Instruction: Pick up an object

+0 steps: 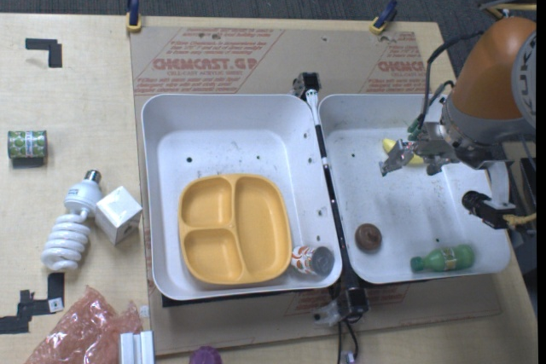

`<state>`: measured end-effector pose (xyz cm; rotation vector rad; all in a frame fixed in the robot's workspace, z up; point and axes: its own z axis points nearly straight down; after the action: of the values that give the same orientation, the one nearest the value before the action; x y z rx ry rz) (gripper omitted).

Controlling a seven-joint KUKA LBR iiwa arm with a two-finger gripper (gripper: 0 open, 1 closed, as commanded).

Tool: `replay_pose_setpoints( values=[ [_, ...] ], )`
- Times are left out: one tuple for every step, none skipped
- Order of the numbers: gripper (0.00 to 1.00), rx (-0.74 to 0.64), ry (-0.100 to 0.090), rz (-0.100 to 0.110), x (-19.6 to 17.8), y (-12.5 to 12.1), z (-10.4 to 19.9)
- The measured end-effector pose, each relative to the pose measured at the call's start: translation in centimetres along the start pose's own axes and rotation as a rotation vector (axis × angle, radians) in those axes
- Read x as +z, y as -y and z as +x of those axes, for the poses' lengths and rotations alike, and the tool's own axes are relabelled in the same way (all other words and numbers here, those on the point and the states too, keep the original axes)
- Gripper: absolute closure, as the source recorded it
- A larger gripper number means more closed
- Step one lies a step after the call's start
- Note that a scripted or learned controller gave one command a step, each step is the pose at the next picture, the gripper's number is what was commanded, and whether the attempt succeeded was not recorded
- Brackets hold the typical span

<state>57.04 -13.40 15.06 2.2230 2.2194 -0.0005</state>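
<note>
A light wooden bench (68, 124) carries a printed cardboard sheet (213, 55), clamped at its far edge, with two white bins (158, 209) on it. Left of the sheet lie a small green can (26, 145), a spiral light bulb (70, 222), a white cube (119, 214) touching it, and, nearer, a pink mesh bag (81, 328).

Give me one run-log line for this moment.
gripper: over right bin, by yellow object | grasp: unclear | bottle, brown disc: untouched

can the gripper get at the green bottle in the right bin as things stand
Probably yes. The green bottle lies alone near the right bin's front wall, nothing on it, and the gripper hangs over that same bin.
</note>
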Motion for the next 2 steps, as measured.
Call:
replay_pose_setpoints(
  values=[
    [0.00,-0.001,0.000,0.001,5.8,-2.4,1.3],
    [0.00,0.000,0.000,0.000,5.8,1.5,3.6]
  ],
)
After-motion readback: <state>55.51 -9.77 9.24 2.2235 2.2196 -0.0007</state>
